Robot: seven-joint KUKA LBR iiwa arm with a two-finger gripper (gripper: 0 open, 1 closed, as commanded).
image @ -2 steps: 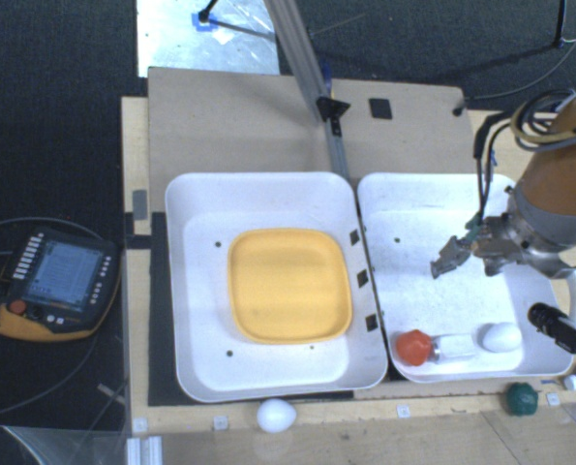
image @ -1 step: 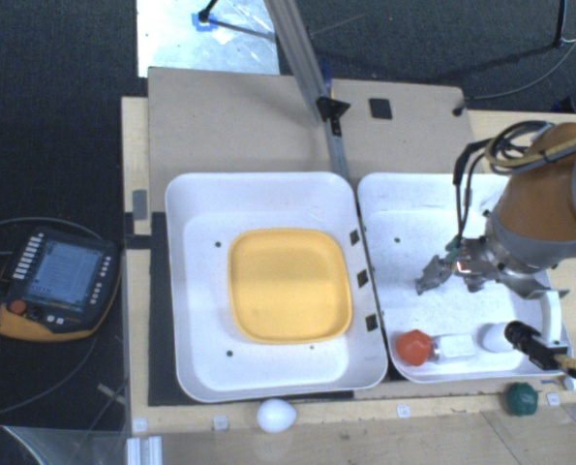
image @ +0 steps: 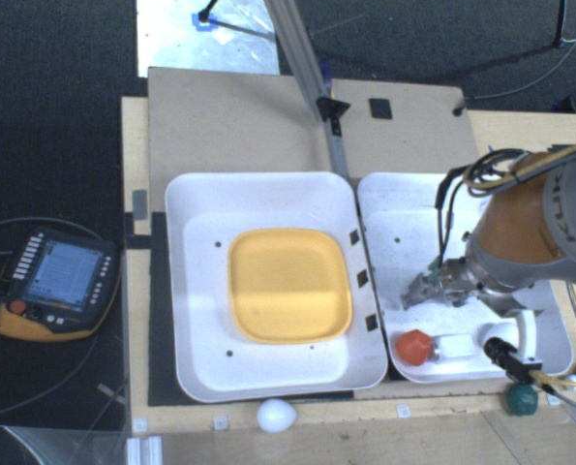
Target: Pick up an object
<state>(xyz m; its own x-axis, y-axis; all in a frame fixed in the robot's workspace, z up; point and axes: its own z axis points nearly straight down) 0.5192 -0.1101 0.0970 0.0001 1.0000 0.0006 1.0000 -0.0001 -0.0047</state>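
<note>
A grey-and-orange arm [image: 520, 226] reaches from the right into the right bin [image: 394, 211], its pincer [image: 433, 289] low over the bin floor; whether it is open or closed cannot be told. A red ball-like object [image: 413, 347] lies near the bin's front wall, just beside a small white object [image: 455, 346] and apart from the pincer. A yellow square plate [image: 289, 284] rests in the left bin [image: 196, 260]. A white egg-shaped object [image: 276, 416] sits on the counter [image: 229, 114] in front of the bins.
</note>
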